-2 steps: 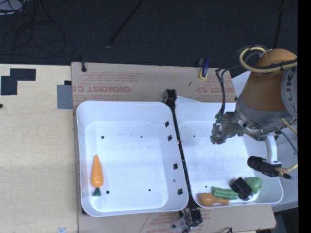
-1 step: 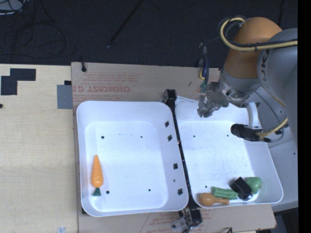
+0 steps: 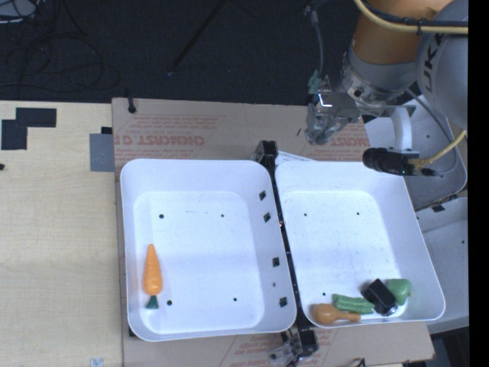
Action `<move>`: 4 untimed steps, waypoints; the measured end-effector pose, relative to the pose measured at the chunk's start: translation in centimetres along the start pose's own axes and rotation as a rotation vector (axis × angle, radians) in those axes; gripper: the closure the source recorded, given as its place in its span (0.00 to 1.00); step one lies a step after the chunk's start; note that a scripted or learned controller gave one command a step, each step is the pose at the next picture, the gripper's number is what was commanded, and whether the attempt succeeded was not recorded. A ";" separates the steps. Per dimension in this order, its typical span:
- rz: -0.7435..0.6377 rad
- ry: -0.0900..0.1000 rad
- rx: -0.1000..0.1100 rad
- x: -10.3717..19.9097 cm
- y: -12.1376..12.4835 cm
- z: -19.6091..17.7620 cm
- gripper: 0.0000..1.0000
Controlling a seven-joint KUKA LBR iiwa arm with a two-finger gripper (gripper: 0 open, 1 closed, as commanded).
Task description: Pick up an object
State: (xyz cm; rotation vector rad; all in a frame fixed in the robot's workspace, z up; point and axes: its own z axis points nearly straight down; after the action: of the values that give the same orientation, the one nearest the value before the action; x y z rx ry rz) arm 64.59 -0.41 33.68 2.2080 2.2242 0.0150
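Gripper: the grey two-finger gripper point(image 3: 321, 132) hangs over the brown cardboard sheet point(image 3: 214, 128) just beyond the far rim of the right-hand shallow white plastic bin point(image 3: 428, 266) – nothing is seen between its fingers, and how far they stand apart I cannot tell, the tips being small and blurred.

Nearest candidates: a cluster in the right bin's near right corner – a black blocky object point(image 3: 379, 296), a bright green rounded toy piece point(image 3: 399, 287) touching it on the right, a darker green elongated toy vegetable point(image 3: 352, 304) and an orange-tan pear-shaped toy point(image 3: 333, 313).

Direction from gripper: the cluster lies toward the near side and somewhat right, across the whole bare floor of the right bin – well apart from the gripper.

Long axes: dark green piece and orange-tan toy both run roughly left to right, along the near wall; the black block sits at a diagonal.

Crowding: pieces touch or overlap and press close to the near wall; my judgement is that fingers would have little room on the wall side.

Other candidate: a small orange plastic carrot with a green stub point(image 3: 152, 272) in the left-hand white bin point(image 3: 130, 205), near left corner, long axis near-to-far, stub at the near end, standing alone.

Trade-off: the carrot is farther off, diagonally left and near, past the divider, but free on all sides; the cluster is closer to the arm's side.
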 end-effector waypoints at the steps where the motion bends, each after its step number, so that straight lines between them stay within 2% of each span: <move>1: 0.010 -0.002 0.022 -2.4 -0.5 8.3 1.00; 2: -0.002 0.001 -0.002 6.1 0.0 -6.9 1.00; 3: 0.015 -0.004 0.021 -2.4 -5.0 -2.8 1.00; 4: 0.013 -0.003 0.018 -9.0 -6.4 0.0 1.00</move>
State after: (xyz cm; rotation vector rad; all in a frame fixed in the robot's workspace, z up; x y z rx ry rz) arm 58.22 -9.49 33.57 2.2299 2.2169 -0.0086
